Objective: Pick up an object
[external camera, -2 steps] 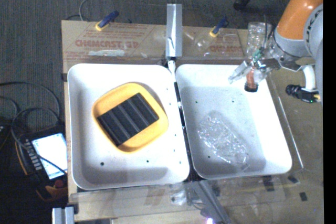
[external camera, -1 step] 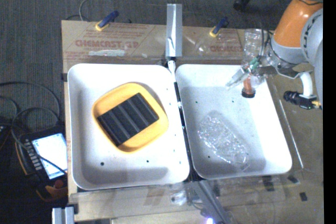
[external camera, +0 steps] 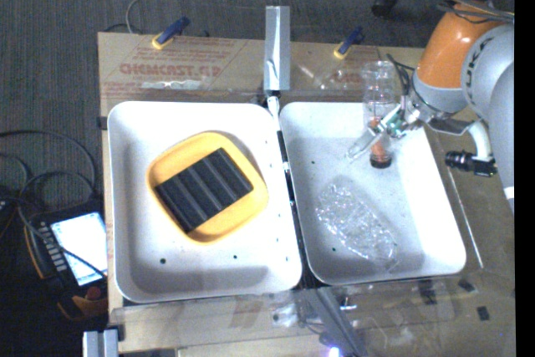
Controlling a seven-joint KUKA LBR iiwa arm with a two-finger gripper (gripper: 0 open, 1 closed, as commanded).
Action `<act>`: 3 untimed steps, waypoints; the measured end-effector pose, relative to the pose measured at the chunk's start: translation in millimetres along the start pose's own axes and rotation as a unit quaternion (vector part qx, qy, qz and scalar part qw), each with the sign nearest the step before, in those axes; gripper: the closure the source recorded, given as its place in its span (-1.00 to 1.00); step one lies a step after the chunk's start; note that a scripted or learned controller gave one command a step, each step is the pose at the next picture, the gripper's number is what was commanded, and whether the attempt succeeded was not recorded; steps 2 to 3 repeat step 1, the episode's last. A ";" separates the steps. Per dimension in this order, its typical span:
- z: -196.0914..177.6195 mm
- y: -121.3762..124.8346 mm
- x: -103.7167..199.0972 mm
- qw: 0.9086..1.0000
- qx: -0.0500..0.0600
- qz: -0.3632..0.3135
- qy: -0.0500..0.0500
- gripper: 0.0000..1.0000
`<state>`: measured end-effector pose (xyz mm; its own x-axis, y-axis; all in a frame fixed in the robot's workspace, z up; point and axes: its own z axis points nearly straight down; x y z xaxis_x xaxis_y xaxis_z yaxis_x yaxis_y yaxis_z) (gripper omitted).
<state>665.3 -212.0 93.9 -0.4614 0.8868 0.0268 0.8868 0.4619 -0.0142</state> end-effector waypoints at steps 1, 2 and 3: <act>-7.5 0.4 2.1 1.000 0.001 -0.001 0.001 1.00; -7.5 0.4 2.1 1.000 0.001 -0.001 0.001 1.00; -7.5 0.4 2.1 1.000 0.001 -0.001 0.001 1.00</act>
